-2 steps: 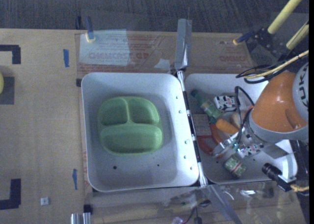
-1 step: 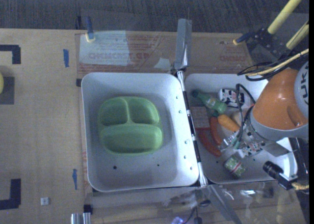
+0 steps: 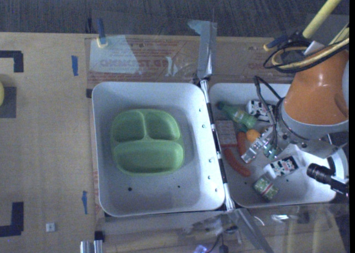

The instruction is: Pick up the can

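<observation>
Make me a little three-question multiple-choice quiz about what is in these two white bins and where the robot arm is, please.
1. Where does the green divided plate lie?
A. in the left bin
B. in the right bin
C. on the floor

2. What colour is the band on the arm?
A. blue
B. orange
C. purple

3. How does the green bottle sit?
A. standing upright
B. lying on its side
C. hanging from a hook

Answers:
1 A, the plate rests in the left bin.
2 B, a broad orange band shows above the wrist.
3 B, the bottle lies flat in the right bin among small packages.
</observation>
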